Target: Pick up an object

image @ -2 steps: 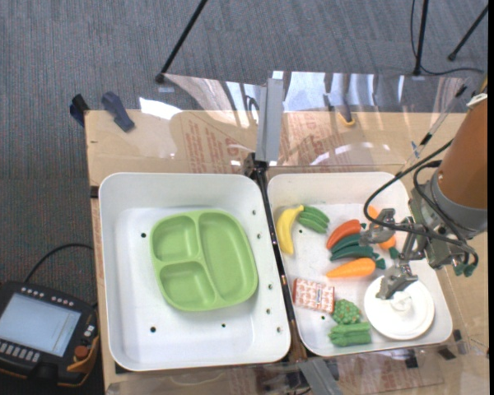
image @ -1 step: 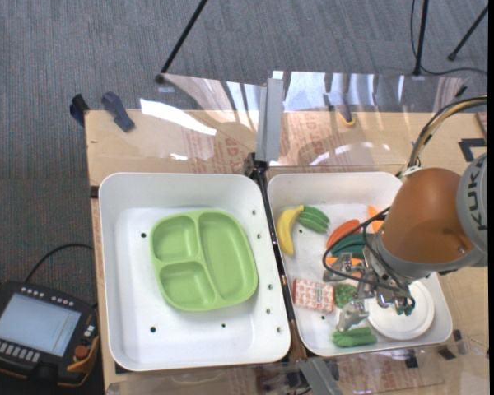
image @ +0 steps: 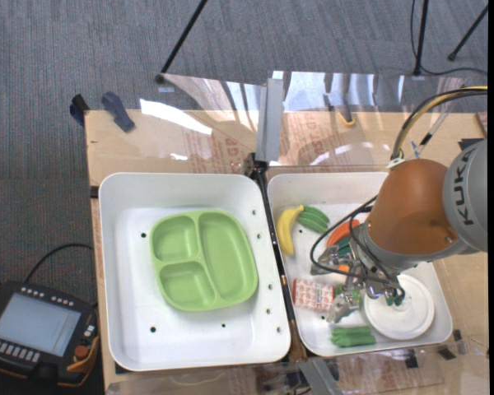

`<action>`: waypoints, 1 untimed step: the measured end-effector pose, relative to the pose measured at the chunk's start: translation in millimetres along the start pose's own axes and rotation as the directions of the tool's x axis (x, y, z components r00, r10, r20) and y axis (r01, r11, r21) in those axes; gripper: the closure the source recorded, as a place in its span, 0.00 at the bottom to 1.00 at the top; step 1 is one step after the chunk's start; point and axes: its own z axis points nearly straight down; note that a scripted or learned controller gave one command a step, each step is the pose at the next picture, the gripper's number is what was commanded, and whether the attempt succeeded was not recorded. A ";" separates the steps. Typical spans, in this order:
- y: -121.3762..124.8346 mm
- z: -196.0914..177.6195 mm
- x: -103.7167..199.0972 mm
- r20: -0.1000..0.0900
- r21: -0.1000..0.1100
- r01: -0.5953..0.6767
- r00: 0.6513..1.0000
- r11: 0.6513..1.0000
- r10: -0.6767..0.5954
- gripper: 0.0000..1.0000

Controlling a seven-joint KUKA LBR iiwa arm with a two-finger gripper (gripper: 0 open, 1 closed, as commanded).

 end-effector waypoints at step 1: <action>1.6 -0.7 -52.1 0.002 0.000 -0.074 0.997 0.997 0.074 0.00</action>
